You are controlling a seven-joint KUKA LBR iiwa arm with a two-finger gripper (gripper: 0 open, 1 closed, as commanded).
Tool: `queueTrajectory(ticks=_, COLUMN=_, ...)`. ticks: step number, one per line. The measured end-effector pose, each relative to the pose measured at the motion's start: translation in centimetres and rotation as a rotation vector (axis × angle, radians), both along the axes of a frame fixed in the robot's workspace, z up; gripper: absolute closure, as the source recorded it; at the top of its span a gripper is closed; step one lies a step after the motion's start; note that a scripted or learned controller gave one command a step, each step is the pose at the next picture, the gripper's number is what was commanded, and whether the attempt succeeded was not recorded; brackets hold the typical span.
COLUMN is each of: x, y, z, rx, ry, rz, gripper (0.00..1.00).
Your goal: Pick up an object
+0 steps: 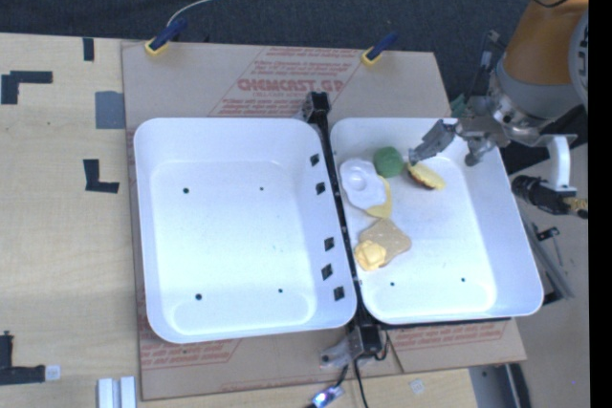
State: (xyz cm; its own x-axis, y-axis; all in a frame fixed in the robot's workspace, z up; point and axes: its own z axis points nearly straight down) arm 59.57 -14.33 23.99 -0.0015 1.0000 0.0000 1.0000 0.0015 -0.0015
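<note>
The gripper (448,144) hangs over the upper part of the right bin (497,248), its two dark fingers (430,141) spread apart with nothing between them. Just below the nearer fingertip lies a small yellow piece (426,176), close to but not pinched by the jaws. Just beyond it, to the left, sits a green ball (387,161), then a white cup-like object (358,180). Farther down-left rest a tan flat piece (390,235) and a yellow lump (370,254). The left bin (229,225) lies farthest away.

Arm (550,24) cut off at right edge; fingers' (432,142) spread indistinct.
</note>
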Motion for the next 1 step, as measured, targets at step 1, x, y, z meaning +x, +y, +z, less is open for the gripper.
queueTrajectory(ticks=1, x=2.79, y=3.67, z=-10.51, rx=0.002, ry=0.008, rz=0.003, gripper=0.00)
